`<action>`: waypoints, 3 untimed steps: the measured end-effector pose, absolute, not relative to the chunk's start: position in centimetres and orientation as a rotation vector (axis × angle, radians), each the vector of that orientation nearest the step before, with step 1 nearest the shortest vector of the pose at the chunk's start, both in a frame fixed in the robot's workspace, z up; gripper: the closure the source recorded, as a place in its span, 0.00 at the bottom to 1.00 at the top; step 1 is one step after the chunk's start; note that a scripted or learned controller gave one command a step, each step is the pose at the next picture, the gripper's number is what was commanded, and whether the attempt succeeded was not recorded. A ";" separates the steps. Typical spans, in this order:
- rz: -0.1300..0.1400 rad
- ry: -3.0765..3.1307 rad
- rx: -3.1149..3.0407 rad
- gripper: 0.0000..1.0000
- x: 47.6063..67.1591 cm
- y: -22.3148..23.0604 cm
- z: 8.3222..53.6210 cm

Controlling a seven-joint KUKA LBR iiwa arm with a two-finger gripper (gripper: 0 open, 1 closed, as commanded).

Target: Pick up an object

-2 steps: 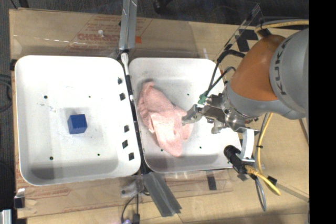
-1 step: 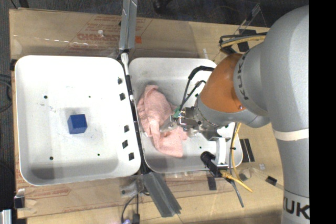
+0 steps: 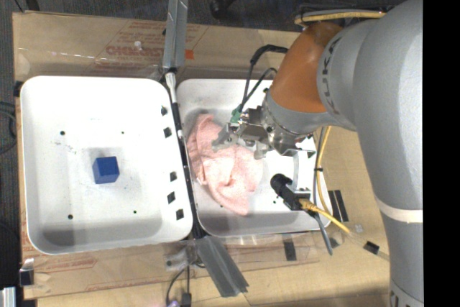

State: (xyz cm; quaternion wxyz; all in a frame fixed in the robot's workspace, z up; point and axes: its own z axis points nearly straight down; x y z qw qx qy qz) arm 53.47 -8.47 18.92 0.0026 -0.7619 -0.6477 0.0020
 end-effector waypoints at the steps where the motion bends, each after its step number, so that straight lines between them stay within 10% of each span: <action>1: 0.014 -1.723 -2.617 0.00 49.1 -10.6 20.1; 2: 0.000 -1.866 -2.522 0.00 52.5 -12.5 9.2; 3: 0.000 -1.872 -2.512 1.00 52.7 -12.4 10.0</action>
